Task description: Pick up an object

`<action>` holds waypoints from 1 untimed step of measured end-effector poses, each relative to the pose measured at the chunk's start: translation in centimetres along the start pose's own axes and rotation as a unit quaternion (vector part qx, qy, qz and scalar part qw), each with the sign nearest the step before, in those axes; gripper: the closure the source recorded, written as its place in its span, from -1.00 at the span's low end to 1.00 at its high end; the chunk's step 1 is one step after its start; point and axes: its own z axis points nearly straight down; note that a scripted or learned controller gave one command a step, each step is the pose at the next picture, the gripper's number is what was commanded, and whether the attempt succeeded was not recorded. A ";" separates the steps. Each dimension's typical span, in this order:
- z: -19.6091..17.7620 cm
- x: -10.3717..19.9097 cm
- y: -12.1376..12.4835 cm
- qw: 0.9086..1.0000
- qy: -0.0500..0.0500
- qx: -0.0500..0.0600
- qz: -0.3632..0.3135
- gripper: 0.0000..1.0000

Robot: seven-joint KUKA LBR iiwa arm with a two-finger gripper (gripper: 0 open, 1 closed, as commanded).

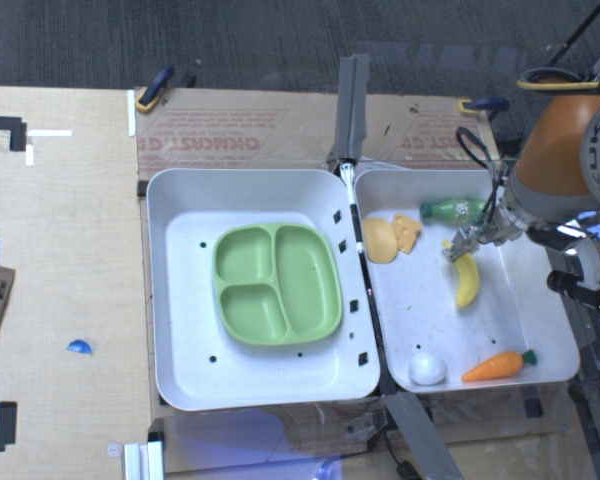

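the gripper [465, 242] hangs low at the top end of a yellow banana [466, 280] in the right bin [550, 298], at three o'clock; whether it grips is unclear; a carrot [495, 366] lies at five o'clock, likely spare.

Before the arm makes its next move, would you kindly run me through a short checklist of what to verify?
1. Gripper over the right bin: ok.
2. Gripper near a target: ok, it sits at the top end of the banana.
3. Banana held: cannot tell.
4. Neighbours clear of the banana: ok; green bottle, carrot and white ball lie apart.
5. Green tray in the left bin, away from the arm: ok.
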 end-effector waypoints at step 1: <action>-10.4 2.7 2.5 0.998 0.001 0.002 0.060 1.00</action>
